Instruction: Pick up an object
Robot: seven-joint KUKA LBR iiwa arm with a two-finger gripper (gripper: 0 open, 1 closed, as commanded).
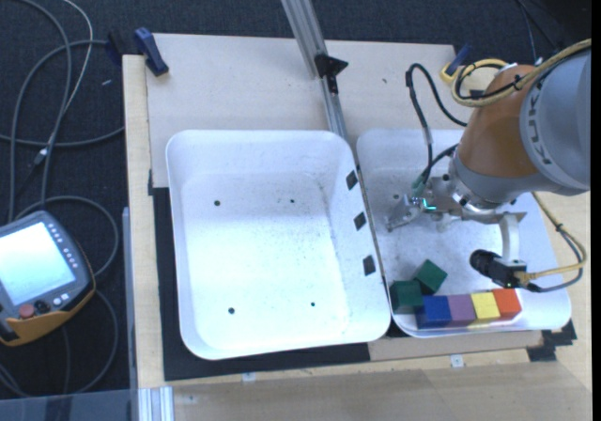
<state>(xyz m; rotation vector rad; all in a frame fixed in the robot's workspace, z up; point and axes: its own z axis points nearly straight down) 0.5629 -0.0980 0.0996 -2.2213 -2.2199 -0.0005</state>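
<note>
My gripper (404,214) hangs low over the middle of the right bin (376,165), at the end of the grey arm with its orange band (493,132). It is small and partly hidden by the wrist. Several coloured blocks lie along that bin's near edge, well below the gripper in the view: two green blocks (431,275) (407,294), then a row of blue (435,311), purple (461,307), yellow (485,304) and orange (507,301). None of them touches the gripper.
The left bin (188,165) stands beside the right one, with black clips (359,220) along the wall they share. A metal pole (305,20) slants in from the back. A black cable plug (488,265) hangs near the orange block.
</note>
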